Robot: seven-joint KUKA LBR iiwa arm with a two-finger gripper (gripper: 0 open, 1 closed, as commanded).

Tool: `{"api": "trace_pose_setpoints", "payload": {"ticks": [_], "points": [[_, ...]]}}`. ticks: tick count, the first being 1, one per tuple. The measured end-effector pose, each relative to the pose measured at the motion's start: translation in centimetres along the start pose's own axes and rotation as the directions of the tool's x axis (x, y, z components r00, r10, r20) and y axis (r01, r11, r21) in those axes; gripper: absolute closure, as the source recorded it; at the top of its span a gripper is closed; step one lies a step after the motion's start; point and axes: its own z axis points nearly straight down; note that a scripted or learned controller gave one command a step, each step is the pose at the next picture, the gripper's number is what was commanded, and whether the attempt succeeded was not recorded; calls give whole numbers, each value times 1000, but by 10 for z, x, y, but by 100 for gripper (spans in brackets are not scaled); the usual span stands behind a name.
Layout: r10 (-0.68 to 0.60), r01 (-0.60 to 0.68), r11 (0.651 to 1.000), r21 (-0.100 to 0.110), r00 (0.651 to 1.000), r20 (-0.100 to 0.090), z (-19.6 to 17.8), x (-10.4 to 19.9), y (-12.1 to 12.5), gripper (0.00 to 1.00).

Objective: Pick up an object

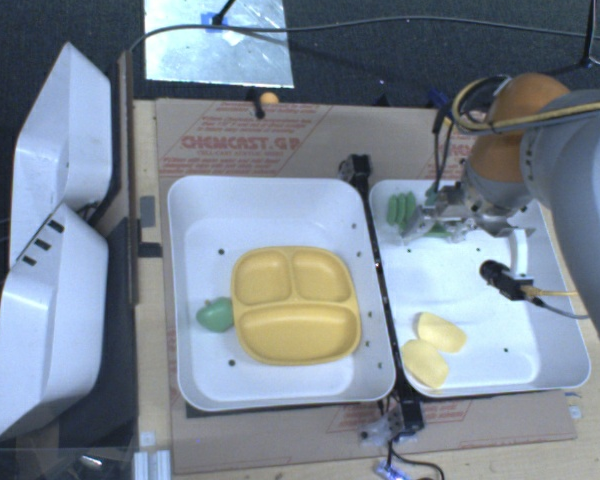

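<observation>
In the right bin (550, 353), a green ribbed object (401, 208) lies at the far left corner. My gripper (432, 218) hangs low right beside it, at its right edge, and a bit of green (437, 231) shows just under the gripper. Two pale yellow pieces (440, 332) (424, 362) lie side by side and touching at the near left of this bin. The left bin (195, 218) holds a yellow divided plate (296, 303) with a small green rounded object (216, 314) against its left edge.
The grey arm with its orange band (520, 118) comes in over the right bin's far right. A black cable end (502, 278) hangs over the middle of that bin. A black clamp (357, 166) sits where the bins meet. White housings (55, 238) stand at the left.
</observation>
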Motion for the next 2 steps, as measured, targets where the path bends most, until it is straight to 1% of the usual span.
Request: {"api": "trace_pose_setpoints", "payload": {"ticks": [1, 2], "points": [[-1, 1, 1000, -8, 1000, -1, -113, 35, -23, 0], [1, -1, 1000, -1, 1000, 0, -146, 28, 7, 0]]}}
